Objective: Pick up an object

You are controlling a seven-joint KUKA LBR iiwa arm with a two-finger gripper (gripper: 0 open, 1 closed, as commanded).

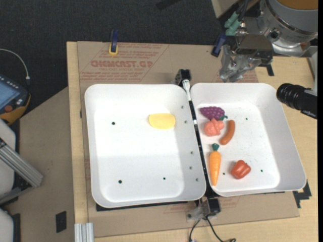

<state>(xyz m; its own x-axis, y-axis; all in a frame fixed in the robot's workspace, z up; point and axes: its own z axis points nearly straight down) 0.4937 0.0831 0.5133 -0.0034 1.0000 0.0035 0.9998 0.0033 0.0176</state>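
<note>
Two fingers of the gripper (237,70) are hanging above the far rim of the right bin (287,135), and you are seeing nothing between them; whether they are spread or closed I cannot tell from this angle. Below them, the right bin is holding five toy foods clustered toward its left wall: a purple bunch of grapes (212,112) is lying nearest the far edge, a pink piece (213,127) is sitting just beside it, a sausage (228,132) is lying tilted next to that, an orange carrot (215,167) is pointing toward the near rim, and a red pepper (240,169) is resting to the carrot's right. Moving outward, the left bin (101,135) is holding a single yellow piece (162,121) near its far right. Both bins are sitting touching, side by side, on a cardboard sheet (81,84).
</note>
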